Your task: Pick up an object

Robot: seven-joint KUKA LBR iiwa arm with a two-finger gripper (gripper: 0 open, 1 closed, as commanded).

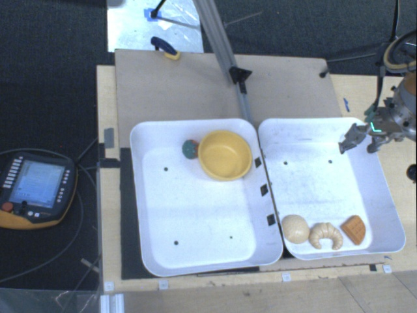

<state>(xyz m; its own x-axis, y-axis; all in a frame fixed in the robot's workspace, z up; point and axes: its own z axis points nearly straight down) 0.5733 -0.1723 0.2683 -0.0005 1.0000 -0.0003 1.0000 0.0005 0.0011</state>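
In the left bin [195,240] a yellow bowl [225,155] sits near the far edge, with a small dark green ball [189,149] touching its left side. The right bin [319,175] holds a pale round roll [295,228], a croissant [326,235] and an orange waffle piece [354,229] in a row along its near edge. My gripper [360,142] hangs over the far right corner of the right bin, open, nothing between its fingers, well away from the three food items.
A grey pole [218,34] slants over the brown board behind the bins. A teach pendant [36,188] lies on the dark floor at the left. A blue-and-yellow clamp [165,47] rests on the board's far edge.
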